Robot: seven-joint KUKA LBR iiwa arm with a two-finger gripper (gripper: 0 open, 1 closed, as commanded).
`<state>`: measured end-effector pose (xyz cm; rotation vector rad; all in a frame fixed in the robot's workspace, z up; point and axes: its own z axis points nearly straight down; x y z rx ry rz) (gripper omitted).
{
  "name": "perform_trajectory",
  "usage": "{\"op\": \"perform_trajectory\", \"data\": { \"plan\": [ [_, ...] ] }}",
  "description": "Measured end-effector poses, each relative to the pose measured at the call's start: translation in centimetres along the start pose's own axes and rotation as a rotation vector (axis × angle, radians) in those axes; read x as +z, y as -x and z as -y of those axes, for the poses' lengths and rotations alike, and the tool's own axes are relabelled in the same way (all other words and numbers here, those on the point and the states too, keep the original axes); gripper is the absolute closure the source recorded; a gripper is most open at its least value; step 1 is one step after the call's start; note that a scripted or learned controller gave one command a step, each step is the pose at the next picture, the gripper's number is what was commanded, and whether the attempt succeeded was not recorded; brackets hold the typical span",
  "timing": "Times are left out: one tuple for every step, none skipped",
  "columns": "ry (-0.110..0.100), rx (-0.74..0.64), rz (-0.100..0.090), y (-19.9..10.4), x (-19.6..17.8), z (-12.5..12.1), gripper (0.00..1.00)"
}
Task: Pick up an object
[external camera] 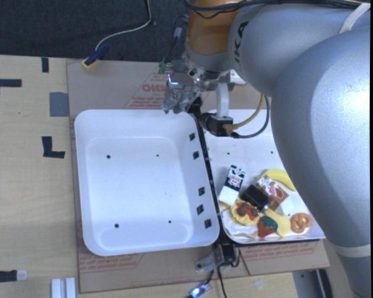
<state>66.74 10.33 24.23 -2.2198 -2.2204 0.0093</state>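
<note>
Mounted above the bench [25,166] and fixed, looking down at a slant rather than straight down. Faces toward a dark backdrop at the top of the frame, with the near edge of the bench at the bottom. Takes in both white bins side by side — the left bin [87,166] whole, near the middle of the frame, the right bin [248,148] partly covered. Sits close to the arm [311,104], whose grey body reaches in from the right and looms large, out of proportion to the bins. Close enough to pick out small items in the right bin, though not fine detail — single view.
</note>
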Motion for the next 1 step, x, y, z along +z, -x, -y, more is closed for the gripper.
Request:
{"op": "perform_trajectory", "data": {
  "plan": [
    [0.002,0.003,0.0,4.61,1.52,-0.01,1.0]
  ]
}}
